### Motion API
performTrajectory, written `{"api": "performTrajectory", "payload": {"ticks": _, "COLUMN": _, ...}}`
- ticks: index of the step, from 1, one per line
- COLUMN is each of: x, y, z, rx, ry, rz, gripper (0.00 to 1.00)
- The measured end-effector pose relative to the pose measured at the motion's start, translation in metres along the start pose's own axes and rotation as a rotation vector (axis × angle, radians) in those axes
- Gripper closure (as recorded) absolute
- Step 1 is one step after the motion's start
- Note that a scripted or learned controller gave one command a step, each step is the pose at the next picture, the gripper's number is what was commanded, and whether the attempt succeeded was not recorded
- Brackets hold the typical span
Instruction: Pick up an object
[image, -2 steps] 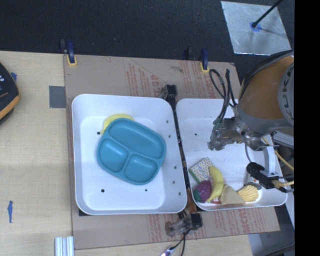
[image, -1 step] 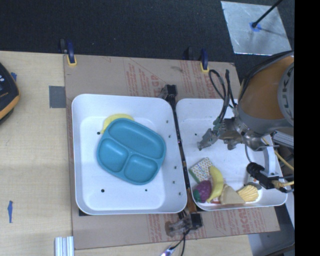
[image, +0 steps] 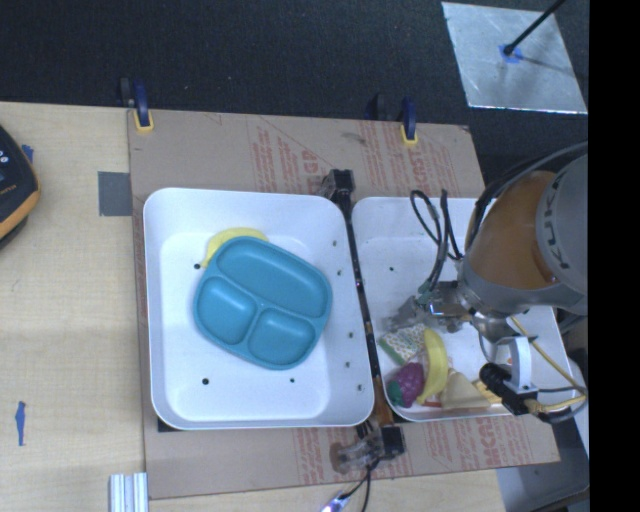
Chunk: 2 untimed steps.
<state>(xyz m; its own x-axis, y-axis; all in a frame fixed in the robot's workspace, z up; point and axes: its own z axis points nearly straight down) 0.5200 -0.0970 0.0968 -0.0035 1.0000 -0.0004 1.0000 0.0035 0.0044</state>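
I see brown cardboard covering the counter, held at its far edge by two blue clamps. Grey tape patch left of it. Orange-and-black device, possibly a pendant, at the left edge.

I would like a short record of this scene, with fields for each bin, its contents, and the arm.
left bin: blue divided plate lying on a yellow item that peeks out at its upper left
right bin: banana, magenta item, small pieces bunched at the lower left part
arm: reaches in from the right, over the right bin
gripper: low over the bunched items; grasp unclear
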Motion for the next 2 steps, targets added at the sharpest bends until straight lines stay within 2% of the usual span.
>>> {"api": "performTrajectory", "payload": {"ticks": 1, "x": -0.019, "y": -0.011, "z": 0.001, "rx": -0.001, "ry": 0.003, "rz": -0.003, "gripper": 0.0}}
{"api": "performTrajectory", "payload": {"ticks": 2, "x": -0.024, "y": -0.011, "z": -0.01, "rx": -0.004, "ry": -0.006, "rz": -0.001, "gripper": 1.0}}
